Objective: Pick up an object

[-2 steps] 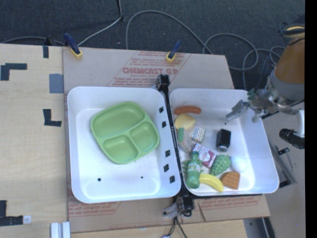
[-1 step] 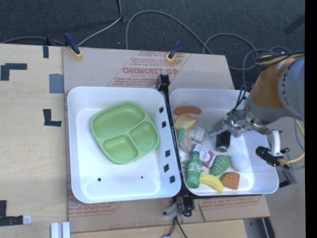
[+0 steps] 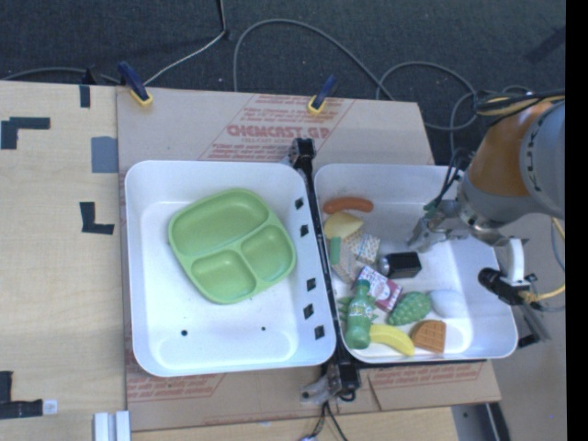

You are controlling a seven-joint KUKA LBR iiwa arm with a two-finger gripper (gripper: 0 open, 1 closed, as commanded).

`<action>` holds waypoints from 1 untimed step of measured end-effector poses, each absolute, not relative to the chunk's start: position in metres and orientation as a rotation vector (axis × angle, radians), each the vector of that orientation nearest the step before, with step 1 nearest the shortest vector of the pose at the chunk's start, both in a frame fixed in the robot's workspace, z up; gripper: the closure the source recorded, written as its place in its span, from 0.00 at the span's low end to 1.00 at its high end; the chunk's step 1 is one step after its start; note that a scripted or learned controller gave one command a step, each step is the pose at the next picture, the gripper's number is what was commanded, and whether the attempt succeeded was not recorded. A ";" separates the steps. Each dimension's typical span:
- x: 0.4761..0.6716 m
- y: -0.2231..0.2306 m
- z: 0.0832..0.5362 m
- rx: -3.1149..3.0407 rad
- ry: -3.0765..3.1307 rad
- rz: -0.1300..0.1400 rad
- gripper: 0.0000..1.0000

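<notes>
On the table, covered partly with a brown cardboard sheet, two shallow white plastic bins stand side by side. Inside the left bin lies a light green plastic plate with three compartments, a little tilted in the view. Inside the right bin are many small toy things, mostly along its left wall and near edge: an orange-red sausage at the far side, a yellow wedge like cheese just beside it, a pale checked block, a pink and white packet, a green plastic bottle, a yellow banana, a dark green bumpy vegetable and an orange waffle-like piece. A small black box lies near the middle of this bin.

From the right the grey arm with the orange band reaches over the right bin. Its gripper hangs just beside the black box, on its far right side. I cannot tell if it is released or clenched, and no thing is seen in it
</notes>
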State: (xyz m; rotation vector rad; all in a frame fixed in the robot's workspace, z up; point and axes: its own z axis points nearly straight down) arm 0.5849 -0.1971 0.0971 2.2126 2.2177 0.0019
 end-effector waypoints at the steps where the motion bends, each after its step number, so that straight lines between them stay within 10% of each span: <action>1: 0.585 -0.197 0.097 2.213 2.218 0.001 0.00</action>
